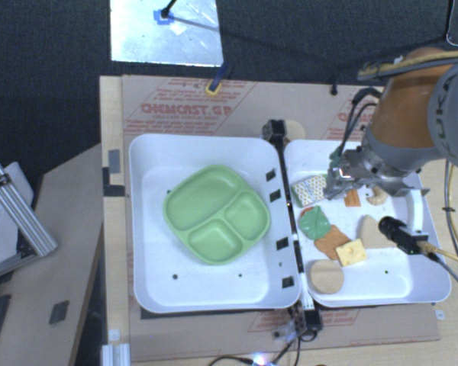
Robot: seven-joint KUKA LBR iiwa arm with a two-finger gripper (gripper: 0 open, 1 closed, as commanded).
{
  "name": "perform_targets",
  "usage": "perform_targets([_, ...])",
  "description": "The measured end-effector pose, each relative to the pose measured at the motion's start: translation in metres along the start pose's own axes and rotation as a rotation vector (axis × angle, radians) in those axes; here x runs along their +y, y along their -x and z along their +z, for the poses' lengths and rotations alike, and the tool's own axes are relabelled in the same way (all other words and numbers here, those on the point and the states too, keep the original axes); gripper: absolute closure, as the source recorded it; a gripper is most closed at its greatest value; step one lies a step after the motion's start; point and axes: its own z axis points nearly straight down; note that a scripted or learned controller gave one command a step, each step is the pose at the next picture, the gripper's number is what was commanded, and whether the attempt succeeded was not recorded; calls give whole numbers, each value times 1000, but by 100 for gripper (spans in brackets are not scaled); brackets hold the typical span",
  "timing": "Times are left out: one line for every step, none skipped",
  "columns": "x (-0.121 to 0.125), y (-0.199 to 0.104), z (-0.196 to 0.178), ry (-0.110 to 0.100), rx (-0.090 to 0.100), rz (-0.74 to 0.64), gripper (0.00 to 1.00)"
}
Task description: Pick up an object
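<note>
Setting: robotics lab, test bench.
Bench top: brown printed sheet point(198, 105) under two white bins point(149, 204), clipped together along the middle.
Arm: industrial, grey with orange band point(416, 105), cables along it.
Fixtures: aluminium extrusion frame point(15, 212) at left, metal plate point(164, 21) with blue marker at back.
Floor: dark carpet point(46, 59).
Props: toy food pieces, green divided plate point(216, 213).
</note>
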Motion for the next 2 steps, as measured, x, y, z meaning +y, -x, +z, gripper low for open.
perform_targets([10, -1, -8, 1, 0, -2, 100])
perform_targets([2, -3, 0, 0, -1, 3, 100])
